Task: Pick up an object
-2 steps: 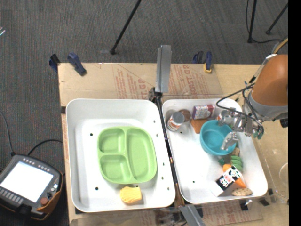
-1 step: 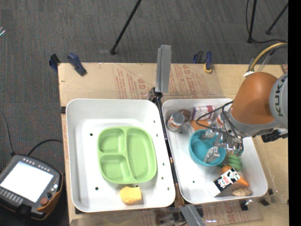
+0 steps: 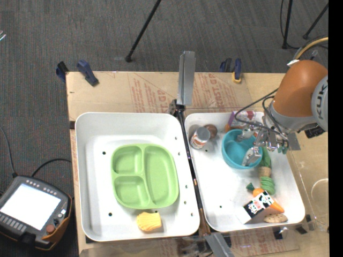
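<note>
Gripper [image 3: 256, 155] hangs over the blue bowl's [image 3: 236, 150] right rim in the right bin [image 3: 225, 213], its opening unreadable, so it should straddle that rim squarely before closing.

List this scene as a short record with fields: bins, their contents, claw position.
left bin: green divided plate, yellow item near front edge
right bin: blue bowl, small can, carrot toy, cow-print box
claw: over the blue bowl's right side
grasp: nothing visibly between the fingers
</note>
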`<state>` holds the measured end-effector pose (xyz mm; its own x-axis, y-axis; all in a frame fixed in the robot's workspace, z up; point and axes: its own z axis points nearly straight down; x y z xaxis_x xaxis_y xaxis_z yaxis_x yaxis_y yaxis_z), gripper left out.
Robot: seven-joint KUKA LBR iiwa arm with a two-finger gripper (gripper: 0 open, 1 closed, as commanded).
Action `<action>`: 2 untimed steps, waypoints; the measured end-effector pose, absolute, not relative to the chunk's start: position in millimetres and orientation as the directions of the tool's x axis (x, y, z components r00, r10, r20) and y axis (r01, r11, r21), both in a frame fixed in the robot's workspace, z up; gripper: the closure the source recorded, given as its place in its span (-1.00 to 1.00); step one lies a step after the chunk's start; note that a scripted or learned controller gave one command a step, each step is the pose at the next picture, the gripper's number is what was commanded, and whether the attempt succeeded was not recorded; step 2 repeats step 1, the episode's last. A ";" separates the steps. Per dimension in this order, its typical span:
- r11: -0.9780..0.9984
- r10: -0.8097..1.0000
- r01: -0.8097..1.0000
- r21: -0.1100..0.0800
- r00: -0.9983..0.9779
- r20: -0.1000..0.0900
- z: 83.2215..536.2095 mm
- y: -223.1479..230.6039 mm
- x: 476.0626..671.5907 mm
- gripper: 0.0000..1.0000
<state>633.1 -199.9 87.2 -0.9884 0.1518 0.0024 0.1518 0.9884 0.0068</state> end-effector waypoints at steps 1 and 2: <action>0.988 0.155 0.155 0.004 -0.988 -0.001 88.4 -127.7 635.5 -1.00; 0.988 0.155 0.155 0.004 -0.988 -0.001 88.4 -127.7 635.5 -1.00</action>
